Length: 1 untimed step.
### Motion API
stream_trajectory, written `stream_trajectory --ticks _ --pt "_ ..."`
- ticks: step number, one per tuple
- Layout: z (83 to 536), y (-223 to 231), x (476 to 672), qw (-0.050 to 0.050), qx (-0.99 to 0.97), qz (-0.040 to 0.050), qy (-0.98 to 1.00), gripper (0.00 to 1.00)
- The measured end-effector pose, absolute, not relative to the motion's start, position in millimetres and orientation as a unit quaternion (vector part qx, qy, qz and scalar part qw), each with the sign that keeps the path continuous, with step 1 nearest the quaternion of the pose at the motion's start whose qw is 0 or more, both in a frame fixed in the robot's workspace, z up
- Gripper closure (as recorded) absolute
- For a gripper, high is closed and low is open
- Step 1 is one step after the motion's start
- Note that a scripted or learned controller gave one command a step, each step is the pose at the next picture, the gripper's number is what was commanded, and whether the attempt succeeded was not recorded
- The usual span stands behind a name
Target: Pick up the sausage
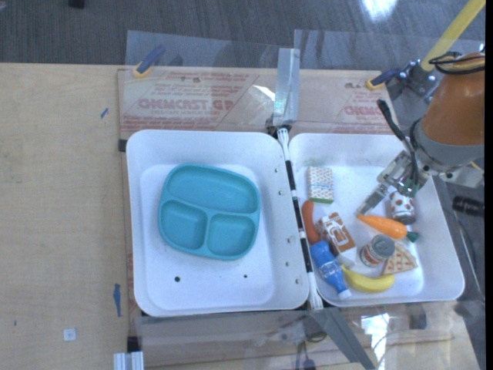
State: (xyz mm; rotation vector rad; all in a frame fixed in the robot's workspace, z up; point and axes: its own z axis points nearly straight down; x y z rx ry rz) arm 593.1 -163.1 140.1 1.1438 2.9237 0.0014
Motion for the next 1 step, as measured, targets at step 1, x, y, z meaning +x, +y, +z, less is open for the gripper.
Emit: stream_trajectory --ticks 1 --pt "88.6 -169.4 523.7 0.004 0.390 0.0011 0.921 0.00"
